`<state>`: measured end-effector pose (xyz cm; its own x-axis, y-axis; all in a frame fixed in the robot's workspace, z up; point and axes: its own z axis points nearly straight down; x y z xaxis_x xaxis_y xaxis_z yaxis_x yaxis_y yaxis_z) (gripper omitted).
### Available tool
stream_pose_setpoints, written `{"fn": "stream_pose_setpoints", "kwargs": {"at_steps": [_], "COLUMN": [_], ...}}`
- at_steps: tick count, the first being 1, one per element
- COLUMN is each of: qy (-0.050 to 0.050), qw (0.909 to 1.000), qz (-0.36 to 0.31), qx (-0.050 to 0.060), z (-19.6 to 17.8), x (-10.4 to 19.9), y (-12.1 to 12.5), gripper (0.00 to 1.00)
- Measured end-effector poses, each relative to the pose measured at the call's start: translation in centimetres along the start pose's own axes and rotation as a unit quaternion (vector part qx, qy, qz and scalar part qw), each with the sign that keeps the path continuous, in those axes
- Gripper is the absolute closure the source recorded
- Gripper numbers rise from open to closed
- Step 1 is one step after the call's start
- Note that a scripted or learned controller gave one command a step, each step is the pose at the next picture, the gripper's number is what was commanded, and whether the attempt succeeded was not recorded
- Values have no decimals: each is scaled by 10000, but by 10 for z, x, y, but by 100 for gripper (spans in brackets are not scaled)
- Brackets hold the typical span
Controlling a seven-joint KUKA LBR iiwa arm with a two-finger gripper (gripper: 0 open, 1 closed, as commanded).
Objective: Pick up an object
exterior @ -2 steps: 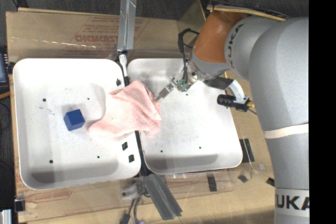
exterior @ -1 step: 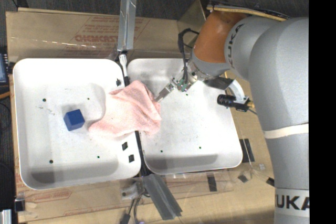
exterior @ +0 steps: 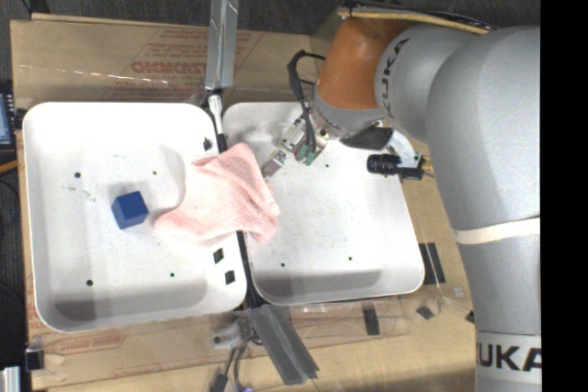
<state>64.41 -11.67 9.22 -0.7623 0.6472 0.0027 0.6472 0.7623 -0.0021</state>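
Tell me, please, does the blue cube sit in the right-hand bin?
No, the blue cube sits in the left bin, beside the pink cloth.

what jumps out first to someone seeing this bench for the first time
The big grey arm with its orange band reaches in from the right, its gripper low over the right bin. A pink cloth drapes across the divide between both bins, and a small blue cube sits in the left bin.
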Motion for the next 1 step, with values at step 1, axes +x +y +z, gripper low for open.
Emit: {"fn": "stream_pose_setpoints", "kwargs": {"at_steps": [1], "qy": [-12], "qw": [9989], "qz": [-460], "qx": [-6], "z": [0], "x": [39], "y": [-29], "gripper": [0]}}
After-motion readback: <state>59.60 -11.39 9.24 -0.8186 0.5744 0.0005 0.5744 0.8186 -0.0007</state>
